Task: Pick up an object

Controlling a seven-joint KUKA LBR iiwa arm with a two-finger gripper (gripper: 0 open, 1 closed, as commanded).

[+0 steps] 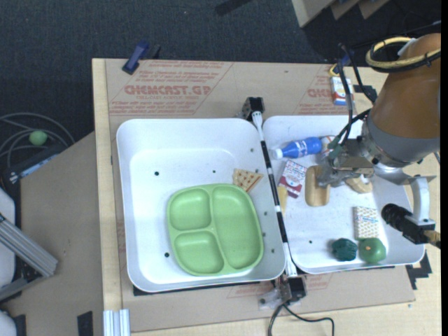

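My gripper (329, 175) hangs low over the middle of the right bin (308, 254), reaching in from the right. Directly under and left of it lies a tan, block-like object (317, 194), partly covered by the gripper. I cannot see whether the gripper touches it. Around it lie a blue-labelled water bottle (299, 148), a small red and white packet (292, 176), a patterned white box (366, 221), a dark green object (343, 249) and a light green ball (372, 250). Another tan piece (361, 185) peeks out beneath the wrist.
The left bin (140, 152) holds a green divided plate (213, 228) and a waffle-like cracker (246, 180) near the shared wall. A black divider (269, 180) runs between the bins. The grey and orange arm (409, 110) covers the right bin's far right corner.
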